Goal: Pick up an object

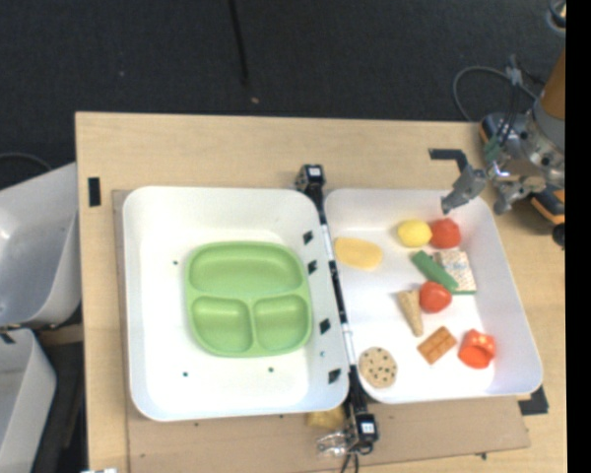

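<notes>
The right bin [507,294] holds several toy foods. At its far side lie a yellow lemon [413,232] and a red tomato [445,233]. A pale yellow piece [359,253] rests by the left wall. A green stick [431,268], a speckled white packet [459,267], a second red ball [434,297] and a tan cone [410,311] sit mid-bin. Nearer the front are an orange cracker [435,344], a red pepper [477,349] and a chocolate-chip cookie [377,367]. My gripper [481,193] hovers over the bin's far right corner, just above the tomato, open with nothing between its fingers.
The left bin [148,264] carries a green divided plate [248,297]. Black clips [325,294] line the seam between the bins. A white container [20,254] stands off the bench at the left. Cables [478,82] loop near the arm at the upper right.
</notes>
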`<state>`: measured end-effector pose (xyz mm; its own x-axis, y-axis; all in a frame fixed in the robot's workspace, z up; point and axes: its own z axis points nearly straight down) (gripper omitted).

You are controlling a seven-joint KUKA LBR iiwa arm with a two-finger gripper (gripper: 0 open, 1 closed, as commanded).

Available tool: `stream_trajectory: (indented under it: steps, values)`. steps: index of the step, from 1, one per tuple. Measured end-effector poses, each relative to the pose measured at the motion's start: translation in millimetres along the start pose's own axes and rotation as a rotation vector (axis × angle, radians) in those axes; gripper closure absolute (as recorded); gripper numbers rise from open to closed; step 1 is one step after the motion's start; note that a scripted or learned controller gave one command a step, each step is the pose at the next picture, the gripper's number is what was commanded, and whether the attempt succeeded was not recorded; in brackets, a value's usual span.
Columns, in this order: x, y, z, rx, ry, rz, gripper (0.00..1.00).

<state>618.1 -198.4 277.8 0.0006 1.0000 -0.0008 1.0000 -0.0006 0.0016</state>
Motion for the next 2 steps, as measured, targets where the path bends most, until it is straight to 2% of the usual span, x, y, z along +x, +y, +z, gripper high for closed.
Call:
stream_trajectory:
  steps: [1,2]
  values:
    - [-25,-28,164,-0.004,-0.002,-0.001,0.0]
    - [9,-74,170,-0.021,-0.013,0.001,0.0]
